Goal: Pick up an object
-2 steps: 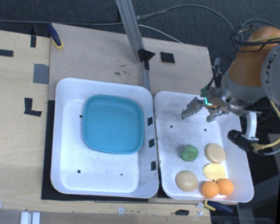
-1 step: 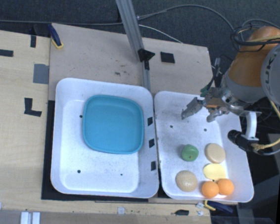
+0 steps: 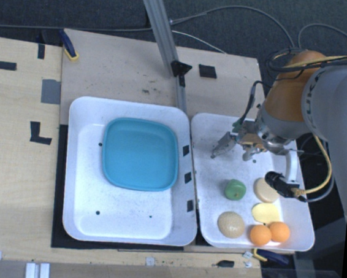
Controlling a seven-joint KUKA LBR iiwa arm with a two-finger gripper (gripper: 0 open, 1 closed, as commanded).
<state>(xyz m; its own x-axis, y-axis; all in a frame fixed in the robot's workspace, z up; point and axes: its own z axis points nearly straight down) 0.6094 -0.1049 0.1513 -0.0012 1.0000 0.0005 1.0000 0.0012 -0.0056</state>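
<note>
My gripper (image 3: 232,154) hangs over the upper part of the right bin (image 3: 206,132), its two fingers spread open with nothing between them. Below it lie the small objects: a green round piece (image 3: 235,189), a beige oval piece (image 3: 265,190), a pale yellow piece (image 3: 265,212), a tan round piece (image 3: 231,224) and two orange balls (image 3: 260,234) (image 3: 279,231). The green piece is the closest to the gripper, a little below and to its right, and is apart from the fingers.
The left bin (image 3: 82,156) holds a blue square plate (image 3: 140,153). A slanted metal bar (image 3: 166,36) runs from the top down to the gap between the bins. The grey arm with its orange band (image 3: 293,86) reaches in from the right, with cables beside it.
</note>
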